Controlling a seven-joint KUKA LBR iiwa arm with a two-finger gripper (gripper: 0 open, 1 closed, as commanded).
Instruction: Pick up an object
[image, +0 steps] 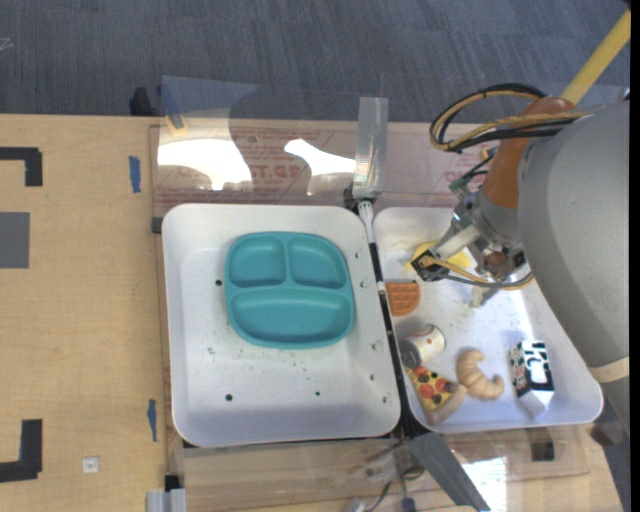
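White bins, two, side by side on the table (80, 300). The left bin (190, 380) carries one teal divided plate (290, 288); the right bin (500, 325) carries the loose items.

Writing: black-and-white carton (532, 368), lower right of the frame, print too small to read. Faint red lettering on the clear sheet (250, 160) behind the bins, illegible.

My pincer (480, 262) hangs over the right bin's upper part; wide or narrow, I cannot tell.

Orange waffle piece (403, 296): lower left of my pincer, near. Small cup (425, 343), croissant (480, 373) and pizza slice (436, 390): lower in the frame, apart from it.
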